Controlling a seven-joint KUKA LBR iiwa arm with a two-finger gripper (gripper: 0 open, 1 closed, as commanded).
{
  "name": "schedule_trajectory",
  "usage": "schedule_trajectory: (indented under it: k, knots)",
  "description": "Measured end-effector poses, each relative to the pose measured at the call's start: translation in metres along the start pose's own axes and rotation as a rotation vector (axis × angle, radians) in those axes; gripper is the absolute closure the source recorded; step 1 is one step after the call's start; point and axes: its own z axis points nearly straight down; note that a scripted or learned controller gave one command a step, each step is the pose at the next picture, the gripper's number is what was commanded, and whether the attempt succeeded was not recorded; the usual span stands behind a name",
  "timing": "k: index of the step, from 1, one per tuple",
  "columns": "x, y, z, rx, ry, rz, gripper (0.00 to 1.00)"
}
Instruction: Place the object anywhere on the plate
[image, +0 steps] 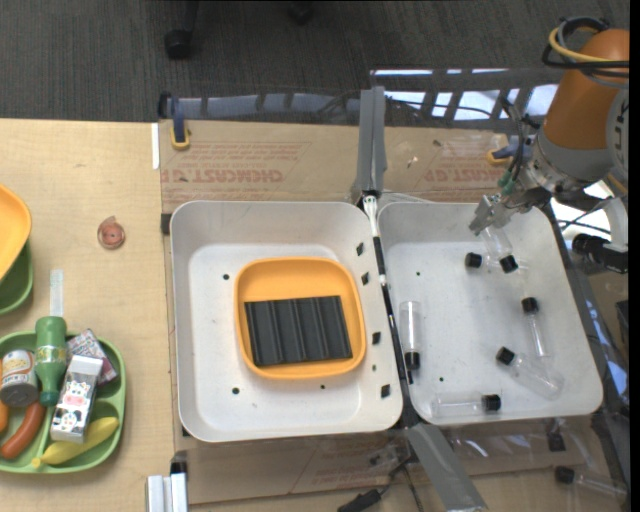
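I have the arm (590, 90) in at the far right corner of the right bin (440, 235), and its gripper (497, 213) hangs over that bin's far edge. At this size I cannot tell whether the gripper is released or clenched, and I see nothing I could call held.

The things to move are clear tubes with black caps, and all of them lie in the right bin. One tube (408, 325) lies along the left wall, its cap toward me. Another (458, 407) lies along the near wall with its cap at the right end. Two more lie on the right side: one (536, 335) runs toward me from a cap near the middle, and one (530, 375) sits at a slant just below it. Two black caps (472, 260) sit close together just under the gripper, and the clear bodies there are too faint for me to trace.

The plate (300, 269) is orange and sits in the middle of the left bin (200, 300). A dark ridged mat (300, 330) covers most of it, and no tube is on it.

Both bins rest on cardboard (260, 165). On the table (80, 160) to the left are a green tray (108, 425) of toy food, a yellow dish (10, 235) at the edge, and a small pink piece (111, 233).
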Motion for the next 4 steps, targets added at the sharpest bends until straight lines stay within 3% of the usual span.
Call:
schedule_trajectory:
  k: [1,2,3,4]
  knots:
    - [0.025,0.008,-0.020,-0.004,-0.002,-0.208,1.00]
    - [0.035,0.011,-0.014,-0.003,-0.002,-0.394,1.00]
    - [-0.006,-0.006,0.017,-0.003,-0.002,-0.562,1.00]
    - [-0.060,-0.023,-0.048,-0.005,-0.005,-0.552,1.00]
